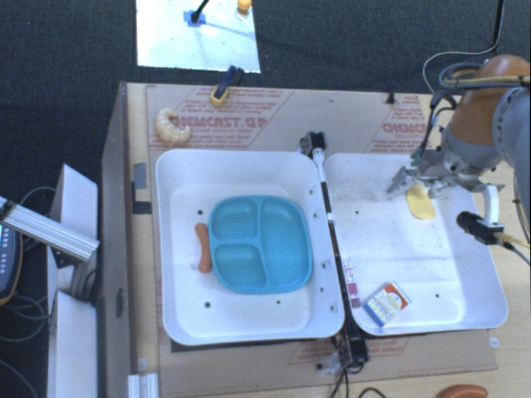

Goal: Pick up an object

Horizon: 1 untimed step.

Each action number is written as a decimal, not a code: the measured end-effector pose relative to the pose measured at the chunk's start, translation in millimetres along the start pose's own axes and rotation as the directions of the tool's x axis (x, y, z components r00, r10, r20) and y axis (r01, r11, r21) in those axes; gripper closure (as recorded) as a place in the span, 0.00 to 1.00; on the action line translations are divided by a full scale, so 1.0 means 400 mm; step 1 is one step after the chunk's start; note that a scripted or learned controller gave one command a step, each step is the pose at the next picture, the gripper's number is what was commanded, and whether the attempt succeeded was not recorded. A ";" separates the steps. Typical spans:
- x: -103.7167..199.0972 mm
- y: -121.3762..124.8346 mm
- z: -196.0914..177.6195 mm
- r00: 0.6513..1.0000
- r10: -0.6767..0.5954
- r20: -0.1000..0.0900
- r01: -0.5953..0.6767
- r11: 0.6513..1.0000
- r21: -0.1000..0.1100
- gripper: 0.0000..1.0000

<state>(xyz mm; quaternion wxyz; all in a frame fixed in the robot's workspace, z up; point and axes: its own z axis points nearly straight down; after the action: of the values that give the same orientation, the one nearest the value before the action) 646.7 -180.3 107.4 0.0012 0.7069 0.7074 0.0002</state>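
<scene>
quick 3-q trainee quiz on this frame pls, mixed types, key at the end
1. True or false: the hot dog lies inside the blue divided plate.
2. Which bin holds the small snack box: A left, B right?
3. Fill in: the claw is beside a pale ____ item in the right bin.

Key: 1 false, it lies beside the plate, on the left bin floor. 2 B. 3 yellow.
</scene>
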 end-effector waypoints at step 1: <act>-0.002 0.043 -0.067 1.000 -0.003 0.000 0.003 1.000 -0.002 0.00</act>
<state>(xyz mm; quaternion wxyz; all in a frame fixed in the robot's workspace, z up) 663.8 -180.9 134.2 0.0020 0.7057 0.7085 0.0011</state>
